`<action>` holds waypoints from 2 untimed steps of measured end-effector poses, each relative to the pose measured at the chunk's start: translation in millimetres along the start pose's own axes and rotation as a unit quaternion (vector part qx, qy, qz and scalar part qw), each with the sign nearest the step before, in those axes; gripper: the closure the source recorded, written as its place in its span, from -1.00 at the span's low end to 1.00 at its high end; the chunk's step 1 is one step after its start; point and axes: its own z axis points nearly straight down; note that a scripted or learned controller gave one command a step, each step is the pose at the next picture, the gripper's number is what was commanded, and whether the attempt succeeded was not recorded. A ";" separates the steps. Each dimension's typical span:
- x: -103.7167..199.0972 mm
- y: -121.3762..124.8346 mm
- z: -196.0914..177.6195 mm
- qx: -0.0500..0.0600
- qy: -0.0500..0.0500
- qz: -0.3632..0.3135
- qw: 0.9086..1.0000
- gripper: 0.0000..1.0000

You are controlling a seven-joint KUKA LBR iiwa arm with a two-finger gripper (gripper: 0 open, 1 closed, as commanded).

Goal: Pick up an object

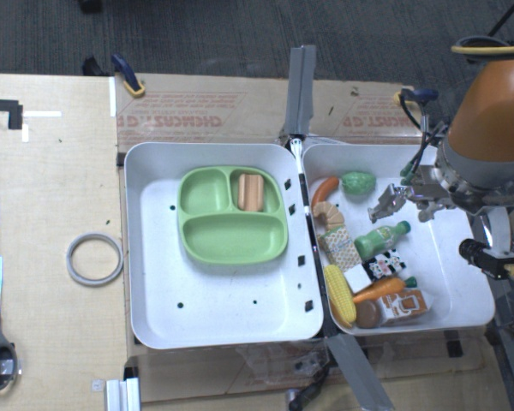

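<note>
Camera view: gripper (392, 201) above green bottle (381, 237).

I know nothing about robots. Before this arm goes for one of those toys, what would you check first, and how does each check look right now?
1. Objects within reach: ok. The right bin holds a green bottle, corn, a carrot and more.
2. Gripper above that bin: ok.
3. Gripper free of any object: ok, nothing seen between its fingers.
4. Target stands apart: not ok, the toys crowd together.
5. Fingers open enough: cannot tell.
6. Left bin's green tray out of the way: ok.
</note>
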 end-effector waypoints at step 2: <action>-21.9 1.6 105.7 0.000 0.000 -0.047 0.999 1.00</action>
